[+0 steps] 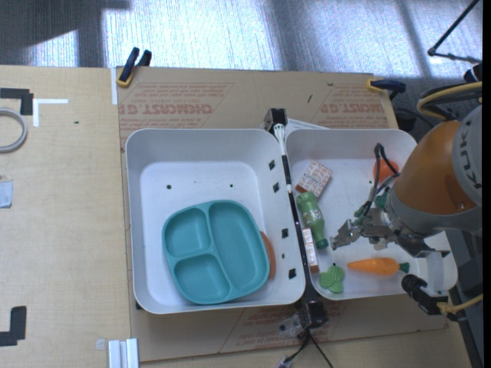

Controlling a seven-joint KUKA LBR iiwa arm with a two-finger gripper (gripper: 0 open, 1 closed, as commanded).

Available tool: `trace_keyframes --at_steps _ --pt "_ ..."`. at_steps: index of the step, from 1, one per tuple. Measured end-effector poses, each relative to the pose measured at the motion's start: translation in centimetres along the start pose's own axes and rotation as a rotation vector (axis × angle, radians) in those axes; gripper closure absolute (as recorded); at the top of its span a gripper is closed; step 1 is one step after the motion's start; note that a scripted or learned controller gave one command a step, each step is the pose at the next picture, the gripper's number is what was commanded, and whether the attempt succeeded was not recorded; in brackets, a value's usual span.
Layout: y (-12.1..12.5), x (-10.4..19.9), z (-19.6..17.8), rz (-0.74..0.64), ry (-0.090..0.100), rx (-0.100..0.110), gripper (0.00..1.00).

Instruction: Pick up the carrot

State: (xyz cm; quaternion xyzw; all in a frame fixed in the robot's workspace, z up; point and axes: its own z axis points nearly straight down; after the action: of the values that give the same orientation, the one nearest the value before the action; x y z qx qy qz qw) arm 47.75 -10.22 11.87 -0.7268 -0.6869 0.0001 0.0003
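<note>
Two shallow white plastic bins side by side on a cardboard-covered bench. Left bin (146,205): a teal three-compartment plastic tray (216,251) lies flat toward the near side; a sliver of something orange (268,253) shows past its right rim, mostly hidden under the tray, identity not clear.

Right bin (349,140): a small red-and-white printed packet (314,178) toward the far left; a green plastic bottle with a pale label (311,218) lying along the left wall; a small green leafy toy piece (333,278) in the near left corner. The orange toy carrot with a green tip (375,266) lies flat on the bin floor near the front wall, long axis left to right, green end to the right.

Grey arm with orange band (437,179) enters from the right and covers much of the bin's right half. Its two-finger metal gripper (347,234) sits just above and left of the carrot, near it but apart; nothing visible between the fingers. Finger spacing is too tangled with dark linkage and shadow to read, so whether the pincer is released or clenched I cannot tell. Another orange bit (381,171) shows at the arm's edge, largely hidden.

Black-and-yellow clamps (133,64) grip the far edge of the cardboard.
</note>
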Motion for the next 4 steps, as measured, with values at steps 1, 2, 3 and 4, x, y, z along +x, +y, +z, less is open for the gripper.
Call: trace_keyframes --at_steps 1,2,3,4 --pt "0.0 -0.7 0.2 0.177 0.000 0.000 0.00" --pt "0.0 -0.4 1.1 0.251 0.001 0.001 0.00" --pt "0.0 0.9 -0.5 0.203 0.000 -0.001 0.00" --pt "-0.1 0.9 0.7 0.350 0.001 0.002 0.00"
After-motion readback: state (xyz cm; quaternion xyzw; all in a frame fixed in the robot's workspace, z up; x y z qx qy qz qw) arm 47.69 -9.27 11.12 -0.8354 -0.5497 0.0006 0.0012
